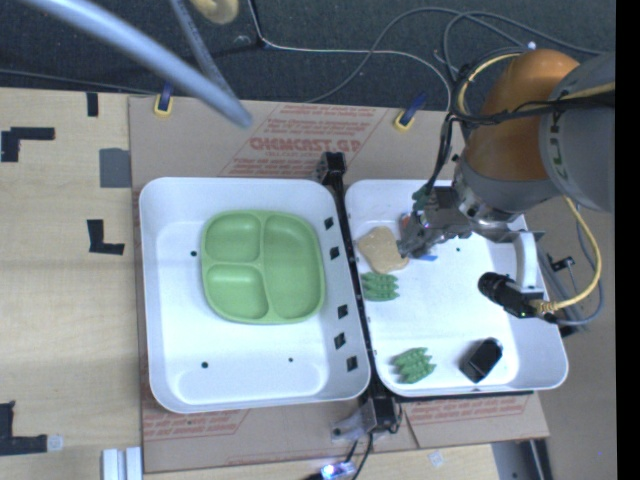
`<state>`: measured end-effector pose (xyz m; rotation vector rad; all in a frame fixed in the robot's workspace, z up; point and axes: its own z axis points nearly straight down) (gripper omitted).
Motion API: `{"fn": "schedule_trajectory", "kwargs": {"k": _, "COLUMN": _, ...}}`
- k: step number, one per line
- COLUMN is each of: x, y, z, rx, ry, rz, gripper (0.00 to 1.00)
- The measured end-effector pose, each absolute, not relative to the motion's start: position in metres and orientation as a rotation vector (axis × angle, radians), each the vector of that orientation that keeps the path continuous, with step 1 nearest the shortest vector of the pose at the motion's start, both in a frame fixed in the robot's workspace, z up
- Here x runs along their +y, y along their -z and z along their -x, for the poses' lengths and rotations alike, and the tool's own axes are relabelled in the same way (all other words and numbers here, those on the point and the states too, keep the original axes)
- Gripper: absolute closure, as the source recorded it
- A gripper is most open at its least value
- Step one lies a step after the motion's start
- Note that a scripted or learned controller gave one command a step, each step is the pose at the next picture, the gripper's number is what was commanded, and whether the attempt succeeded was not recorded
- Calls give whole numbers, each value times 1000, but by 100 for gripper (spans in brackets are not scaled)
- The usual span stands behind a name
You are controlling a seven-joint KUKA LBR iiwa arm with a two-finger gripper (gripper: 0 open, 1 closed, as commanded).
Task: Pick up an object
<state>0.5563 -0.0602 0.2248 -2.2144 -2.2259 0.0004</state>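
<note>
A grey KUKA arm (pixel 520 128) with an orange band reaches in over the right bin (pixel 545 368) of two shallow white bins on a cardboard-covered bench, its gripper (pixel 418 233) low at that bin's upper left, right beside a tan, rounded object (pixel 381 250) that lies against the divider between the bins. The pick looks barely begun: the tan object rests on the bin floor rather than hanging from the tool, nothing is seen lifted clear, and whether the pincer is released or clenched cannot be told from this angle, since the wrist and cabling crowd the tip. The left bin (pixel 160 298) holds a pale green divided plate (pixel 264 266), lying flat near its middle. In the right bin, a small green leafy piece (pixel 380 287) sits just below the tan object, a second green leafy piece (pixel 412 364) lies near the front wall, and a small black block (pixel 483 358) rests near it to the right. The tan object appears smooth, lumpy and matte, perhaps a soft toy food, likely easy to squeeze yet prone to slipping.
</note>
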Motion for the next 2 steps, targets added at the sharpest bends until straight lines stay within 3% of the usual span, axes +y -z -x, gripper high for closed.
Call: {"fn": "schedule_trajectory", "kwargs": {"k": 2, "x": 41, "y": -208, "z": -531, "rx": -2225, "ry": -4, "rz": 2215, "gripper": 100}}
